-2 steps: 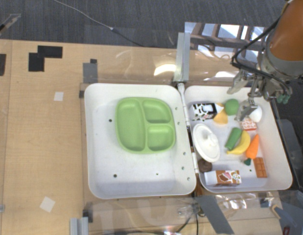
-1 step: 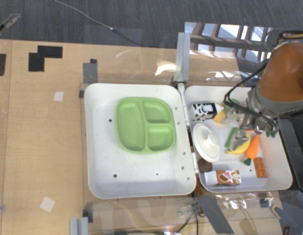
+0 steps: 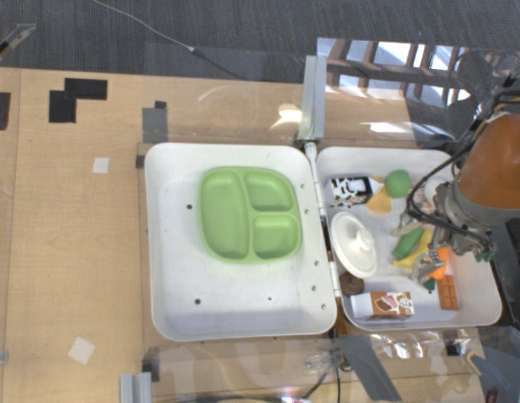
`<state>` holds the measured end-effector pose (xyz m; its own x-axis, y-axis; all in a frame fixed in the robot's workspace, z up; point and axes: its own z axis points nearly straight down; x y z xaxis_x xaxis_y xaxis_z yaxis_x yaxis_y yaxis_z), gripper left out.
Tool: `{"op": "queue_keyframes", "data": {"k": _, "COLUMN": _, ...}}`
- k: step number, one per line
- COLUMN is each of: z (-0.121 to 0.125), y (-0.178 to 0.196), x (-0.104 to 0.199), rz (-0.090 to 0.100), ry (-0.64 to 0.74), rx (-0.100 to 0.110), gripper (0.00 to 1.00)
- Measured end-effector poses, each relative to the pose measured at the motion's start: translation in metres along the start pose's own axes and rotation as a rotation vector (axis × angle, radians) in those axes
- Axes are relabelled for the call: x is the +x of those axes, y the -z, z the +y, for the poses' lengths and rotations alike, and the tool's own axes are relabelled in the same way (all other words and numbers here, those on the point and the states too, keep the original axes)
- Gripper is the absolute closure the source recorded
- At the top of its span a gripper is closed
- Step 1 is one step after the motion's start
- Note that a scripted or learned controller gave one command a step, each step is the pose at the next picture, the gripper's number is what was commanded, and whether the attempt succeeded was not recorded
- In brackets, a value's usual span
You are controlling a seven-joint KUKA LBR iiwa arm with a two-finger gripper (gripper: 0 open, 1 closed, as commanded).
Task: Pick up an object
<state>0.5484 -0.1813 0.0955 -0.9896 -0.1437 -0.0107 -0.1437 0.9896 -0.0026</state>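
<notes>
So, L to R: wooden worktop point(image 3: 66, 250) w/ two black marks near its top-left corner. Left bin point(image 3: 171, 309) holds a green divided plate point(image 3: 248, 214), three compartments, lying flat abt mid-bin. Right bin point(image 3: 486, 309) is cluttered: black-and-white carton point(image 3: 350, 190) at upper left, white lidded bowl point(image 3: 354, 243) below it near the divider, small brown round item point(image 3: 353, 285) just under the bowl, brown-and-white carton point(image 3: 391, 304) along the front wall. Yellow piece point(image 3: 380, 200) and green ball point(image 3: 398, 182) sit just beside each other near the back. Arm w/ orange band point(image 3: 493, 170) comes in from the right; end effector point(image 3: 428, 246) is low over a green-and-yellow item point(image 3: 408, 243), an orange block point(image 3: 447, 290) close by. Fingers hidden in the clutter, so can't tell how far open or whether anything is gripped.
</notes>
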Motion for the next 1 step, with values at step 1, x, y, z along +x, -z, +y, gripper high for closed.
{"op": "queue_keyframes", "data": {"k": 1, "z": 0.032, "y": -0.0033, "x": 0.0321, "rz": -0.011, "ry": 0.087, "rx": 0.006, "gripper": 0.0}}
